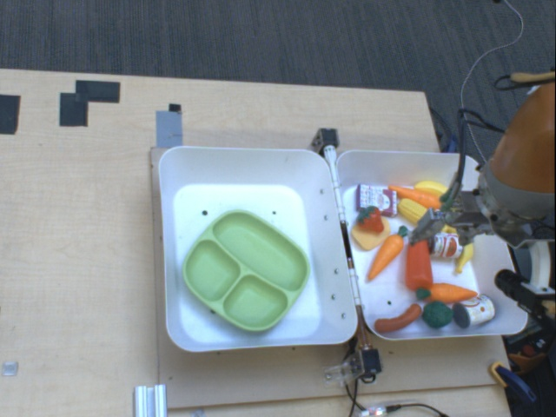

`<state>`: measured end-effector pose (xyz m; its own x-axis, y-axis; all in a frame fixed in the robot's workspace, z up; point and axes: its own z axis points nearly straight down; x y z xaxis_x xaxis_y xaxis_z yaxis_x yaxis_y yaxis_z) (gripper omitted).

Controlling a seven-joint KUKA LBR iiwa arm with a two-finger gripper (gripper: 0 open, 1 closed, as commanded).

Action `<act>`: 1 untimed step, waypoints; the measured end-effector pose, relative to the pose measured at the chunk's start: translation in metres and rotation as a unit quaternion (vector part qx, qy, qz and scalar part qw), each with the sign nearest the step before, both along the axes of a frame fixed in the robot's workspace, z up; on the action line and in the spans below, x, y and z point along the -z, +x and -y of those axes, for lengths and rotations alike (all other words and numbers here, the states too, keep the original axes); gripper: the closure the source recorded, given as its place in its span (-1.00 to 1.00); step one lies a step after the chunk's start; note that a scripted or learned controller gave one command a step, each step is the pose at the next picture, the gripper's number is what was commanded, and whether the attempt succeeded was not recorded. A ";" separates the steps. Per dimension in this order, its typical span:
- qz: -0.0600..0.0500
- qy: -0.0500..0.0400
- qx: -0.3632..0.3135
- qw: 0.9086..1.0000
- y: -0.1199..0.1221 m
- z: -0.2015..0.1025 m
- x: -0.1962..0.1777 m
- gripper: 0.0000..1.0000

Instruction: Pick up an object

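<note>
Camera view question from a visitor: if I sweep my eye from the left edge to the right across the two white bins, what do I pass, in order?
Left white bin → green divided plate → divider between the bins → purple carton → red toy pepper → gripper → small can lying on its side → orange band of the arm.

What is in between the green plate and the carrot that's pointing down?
In the camera view, between the green plate and the tilted carrot lie bare white floor of the left bin, then the two bins' touching rims with a thin rod along them.
</note>
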<state>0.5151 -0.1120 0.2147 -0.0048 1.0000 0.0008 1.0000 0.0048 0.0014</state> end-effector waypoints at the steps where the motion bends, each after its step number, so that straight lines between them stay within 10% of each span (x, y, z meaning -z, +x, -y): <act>1: 0.004 -0.001 0.001 1.000 0.006 0.032 0.127 -1.00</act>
